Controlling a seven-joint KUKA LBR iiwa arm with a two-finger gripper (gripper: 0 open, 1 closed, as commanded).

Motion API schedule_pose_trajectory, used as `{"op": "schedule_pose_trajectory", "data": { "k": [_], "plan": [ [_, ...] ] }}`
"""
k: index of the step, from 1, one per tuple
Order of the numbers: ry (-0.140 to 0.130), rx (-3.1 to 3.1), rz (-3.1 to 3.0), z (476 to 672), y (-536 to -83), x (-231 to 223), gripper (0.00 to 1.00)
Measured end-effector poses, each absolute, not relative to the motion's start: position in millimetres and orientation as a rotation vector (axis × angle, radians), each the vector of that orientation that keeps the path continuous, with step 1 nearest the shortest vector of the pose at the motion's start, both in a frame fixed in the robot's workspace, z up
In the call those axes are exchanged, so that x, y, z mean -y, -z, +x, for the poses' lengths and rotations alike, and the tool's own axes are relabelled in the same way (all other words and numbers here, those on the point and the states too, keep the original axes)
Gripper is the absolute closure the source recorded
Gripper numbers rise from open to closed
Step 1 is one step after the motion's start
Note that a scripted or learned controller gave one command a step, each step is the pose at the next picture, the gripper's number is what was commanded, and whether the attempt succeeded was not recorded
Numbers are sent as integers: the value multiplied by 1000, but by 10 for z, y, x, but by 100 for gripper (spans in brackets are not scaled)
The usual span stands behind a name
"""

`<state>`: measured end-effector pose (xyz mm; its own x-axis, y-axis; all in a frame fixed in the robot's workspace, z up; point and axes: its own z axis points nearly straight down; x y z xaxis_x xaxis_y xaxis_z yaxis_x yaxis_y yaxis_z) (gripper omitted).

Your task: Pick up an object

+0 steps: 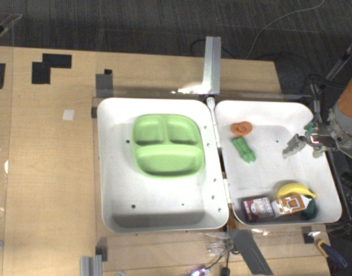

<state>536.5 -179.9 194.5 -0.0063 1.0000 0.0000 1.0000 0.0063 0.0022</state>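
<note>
Approach step: your claw (295,145) hangs spread and empty over the right bin's (268,171) bare floor. Nothing picked yet. Nearest candidates: green piece (244,150) and orange piece (241,129) well to its left; banana (295,190) and carton (274,206) nearer the camera. Next you need to choose one, center over it, then descend.

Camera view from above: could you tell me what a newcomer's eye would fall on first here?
The green divided plate lies alone in the left bin. In the right bin, a banana and carton crowd the near edge, while the gripper hangs over the bin's right side.
</note>
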Motion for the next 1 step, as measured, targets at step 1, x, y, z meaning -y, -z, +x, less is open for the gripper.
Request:
{"op": "schedule_pose_trajectory", "data": {
  "k": [1],
  "plan": [
    [-2,-1961,2456,5085,-1857,1499,0]
  ]
}}
